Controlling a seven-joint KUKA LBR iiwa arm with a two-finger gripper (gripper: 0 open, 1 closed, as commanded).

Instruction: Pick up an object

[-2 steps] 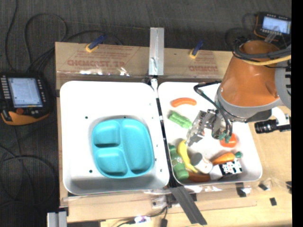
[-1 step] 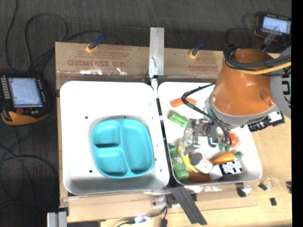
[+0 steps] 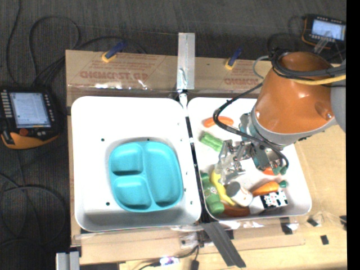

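Far left, off the desk: a teach pendant [image 3: 25, 116] lying on dark carpet, cables trailing. Next, the left bin [image 3: 90, 122], holding a turquoise divided tray [image 3: 146, 174] set flat in its sunken middle, likely parked there as a target for dropped items. Then the right bin [image 3: 301, 179], crowded at its near end with small toys: a green piece [image 3: 211, 142] near the divider, an orange carrot-like piece [image 3: 219, 121] toward the far wall, a yellow banana shape [image 3: 219, 190], a white cup-like thing [image 3: 243, 196], an orange piece [image 3: 265, 188], a black-and-white block [image 3: 274, 200]. Clustered so, probably from tumbling down the sloped floor. Above the pile, the tool [image 3: 232, 165], hanging low from the orange-banded wrist [image 3: 295, 97], apparently lined up for a grab. Fingers open or shut: cannot tell, metal parts blurring into the clutter. Nothing visibly held. Much of the right bin's middle hidden beneath the wrist; several toys overlapped, identities uncertain.
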